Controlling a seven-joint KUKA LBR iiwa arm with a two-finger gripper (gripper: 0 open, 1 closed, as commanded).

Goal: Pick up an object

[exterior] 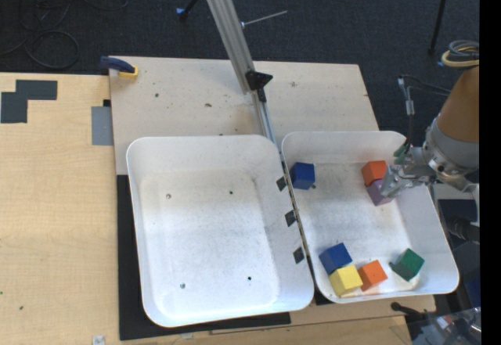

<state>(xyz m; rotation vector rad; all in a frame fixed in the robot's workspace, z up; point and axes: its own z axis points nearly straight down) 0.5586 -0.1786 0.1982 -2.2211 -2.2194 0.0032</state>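
Left white plastic bin: nothing to grab in it. All candidates sit in the right white plastic bin, so places below are relative to that bin.

Left to right in it:
- blue cube at the far-left corner, by the divider
- second blue cube near-left, touching a yellow cube just in front of it
- small orange cube beside the yellow one, along the near rim
- orange cube at the far-right area, with a purple block right against its near side
- green cube at the near-right corner

End effector is down at the bin's right side, right at the purple block, on its right flank. Can't tell whether it is apart or closed; the tips are too small and blurred against the block. No block is clearly gripped.

Judgement: the purple block is the target. It lies immediately left of the end effector, toward bin centre, no obvious long axis. Risk: the orange cube touching it could get nudged or caught in the pinch.
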